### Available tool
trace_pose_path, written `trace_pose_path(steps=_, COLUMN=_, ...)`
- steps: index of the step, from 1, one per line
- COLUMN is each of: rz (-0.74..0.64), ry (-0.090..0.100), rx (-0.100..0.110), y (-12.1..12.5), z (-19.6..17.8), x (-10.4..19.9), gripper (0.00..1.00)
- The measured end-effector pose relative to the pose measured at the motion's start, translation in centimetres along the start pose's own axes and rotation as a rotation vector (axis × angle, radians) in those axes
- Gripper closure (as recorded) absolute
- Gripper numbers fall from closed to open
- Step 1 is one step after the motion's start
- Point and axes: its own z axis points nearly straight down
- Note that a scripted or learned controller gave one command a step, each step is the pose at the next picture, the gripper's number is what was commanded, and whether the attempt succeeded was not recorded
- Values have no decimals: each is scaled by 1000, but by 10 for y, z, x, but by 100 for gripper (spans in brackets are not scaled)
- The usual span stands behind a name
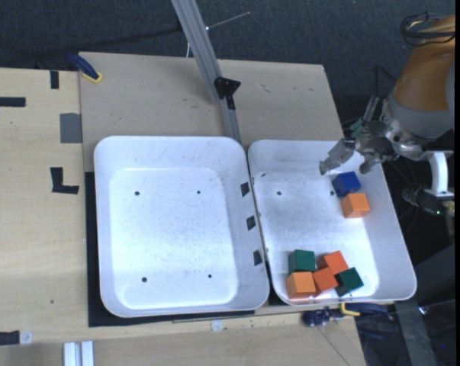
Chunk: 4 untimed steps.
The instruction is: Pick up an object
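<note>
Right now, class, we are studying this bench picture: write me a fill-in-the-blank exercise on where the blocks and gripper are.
1. All the blocks lie in the ____ bin.
2. The gripper hovers just above the ____ block.
3. Touching that block is a lone ____ block.
4. The near corner's cluster has ____ green blocks.

Missing words: right; blue; orange; two

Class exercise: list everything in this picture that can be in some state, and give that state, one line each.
Tool: hanging above the blue block, nothing visibly gripped.
Blue block: lying in the right bin, touching the orange block.
Green and orange blocks: bunched at the bin's near edge.
Left bin: sitting flat on the bench.
</note>
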Motion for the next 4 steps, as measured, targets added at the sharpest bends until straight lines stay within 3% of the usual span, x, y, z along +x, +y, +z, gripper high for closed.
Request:
trace_pose_path(steps=1, rz=0, ry=0, rx=0, y=0, z=0, x=0, gripper=0)
trace_pose_path(steps=2, rz=1, ry=-1, rx=6, y=5, z=63, x=-1, gripper=0)
trace_pose_path(steps=4, rz=1, ry=-1, rx=5, y=7, z=152, x=-6, gripper=0)
